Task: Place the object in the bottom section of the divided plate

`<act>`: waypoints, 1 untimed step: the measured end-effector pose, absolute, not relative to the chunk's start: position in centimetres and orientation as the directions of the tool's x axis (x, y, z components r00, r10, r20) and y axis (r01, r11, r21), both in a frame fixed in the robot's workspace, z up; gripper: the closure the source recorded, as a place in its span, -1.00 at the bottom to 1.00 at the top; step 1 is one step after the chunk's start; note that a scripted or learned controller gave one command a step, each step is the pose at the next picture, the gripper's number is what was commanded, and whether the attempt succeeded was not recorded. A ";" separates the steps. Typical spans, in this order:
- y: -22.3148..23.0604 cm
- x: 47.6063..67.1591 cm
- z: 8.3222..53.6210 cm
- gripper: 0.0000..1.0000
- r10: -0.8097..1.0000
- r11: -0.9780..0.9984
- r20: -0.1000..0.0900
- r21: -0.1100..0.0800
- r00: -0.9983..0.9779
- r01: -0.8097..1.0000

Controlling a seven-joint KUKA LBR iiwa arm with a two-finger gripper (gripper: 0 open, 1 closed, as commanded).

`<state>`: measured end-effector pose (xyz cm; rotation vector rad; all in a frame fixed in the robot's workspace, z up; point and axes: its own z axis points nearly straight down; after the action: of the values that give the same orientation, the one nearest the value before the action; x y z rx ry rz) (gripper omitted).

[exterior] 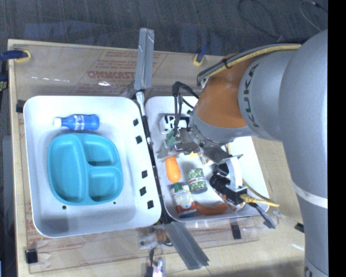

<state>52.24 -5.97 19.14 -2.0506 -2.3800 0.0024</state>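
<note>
Grey arm enters from right side of camera view, large curved body filling right portion, upper segment sloping down toward centre. Orange band wraps arm just above wrist, "KUKA" lettering visible on grey shell beside it. Black cable loops from left of orange band, another cable runs along top of arm. Wrist points down and left, toward centre of frame. Gripper sits below orange band as cluster of dark and metallic parts; fingers too cluttered to make out.
</note>
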 end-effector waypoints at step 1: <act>1.3 53.0 19.1 1.00 0.939 0.343 -0.001 0.000 -0.343 0.939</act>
<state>53.03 1.29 19.13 -1.8004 -2.5747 0.0011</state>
